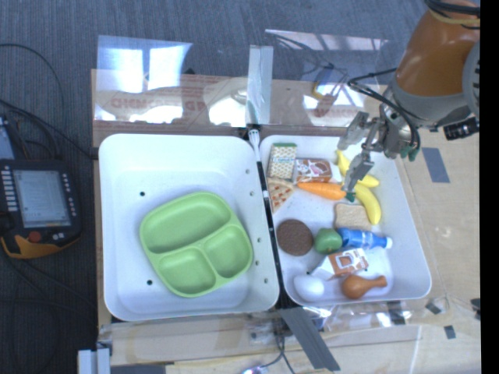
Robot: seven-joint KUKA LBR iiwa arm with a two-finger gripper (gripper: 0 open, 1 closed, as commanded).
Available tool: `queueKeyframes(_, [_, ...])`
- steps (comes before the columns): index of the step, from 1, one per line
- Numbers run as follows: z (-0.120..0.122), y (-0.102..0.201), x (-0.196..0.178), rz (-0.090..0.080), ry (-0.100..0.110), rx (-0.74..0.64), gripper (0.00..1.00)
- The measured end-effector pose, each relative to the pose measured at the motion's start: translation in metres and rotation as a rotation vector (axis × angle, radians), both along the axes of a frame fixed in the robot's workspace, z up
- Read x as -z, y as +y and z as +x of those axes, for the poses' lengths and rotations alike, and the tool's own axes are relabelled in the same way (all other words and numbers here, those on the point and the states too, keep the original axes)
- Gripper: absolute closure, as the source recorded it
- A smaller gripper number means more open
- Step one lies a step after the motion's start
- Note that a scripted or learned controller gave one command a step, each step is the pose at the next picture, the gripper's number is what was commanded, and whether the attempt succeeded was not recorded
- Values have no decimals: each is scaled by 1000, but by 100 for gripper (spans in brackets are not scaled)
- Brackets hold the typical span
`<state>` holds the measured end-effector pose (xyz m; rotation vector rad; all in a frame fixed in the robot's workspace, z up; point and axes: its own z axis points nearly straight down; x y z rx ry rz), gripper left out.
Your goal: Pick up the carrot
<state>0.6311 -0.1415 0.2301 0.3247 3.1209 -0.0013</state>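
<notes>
The orange carrot [320, 189] lies flat in the upper middle of the right bin [412, 244], pointing left to right, between a red-and-white packet [312, 167] and a yellow banana [366, 197]. My gripper [348, 170] hangs over the bin's upper right part with its fingers spread open. The lower fingertip [352, 191] sits right at the carrot's right end, and the upper fingertip [345, 145] is above the packet. Nothing is held between them.
The right bin also holds a cracker box [282, 160], a waffle [279, 193], a brown cookie [295, 236], a green pepper [327, 240], a blue bottle [365, 241], an egg [310, 287] and a drumstick [362, 285]. A green divided plate [195, 244] lies in the left bin [125, 170].
</notes>
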Motion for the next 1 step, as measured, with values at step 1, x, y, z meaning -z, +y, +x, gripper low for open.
queueKeyframes(1, [15,-10,108,-9,-34,-130,0])
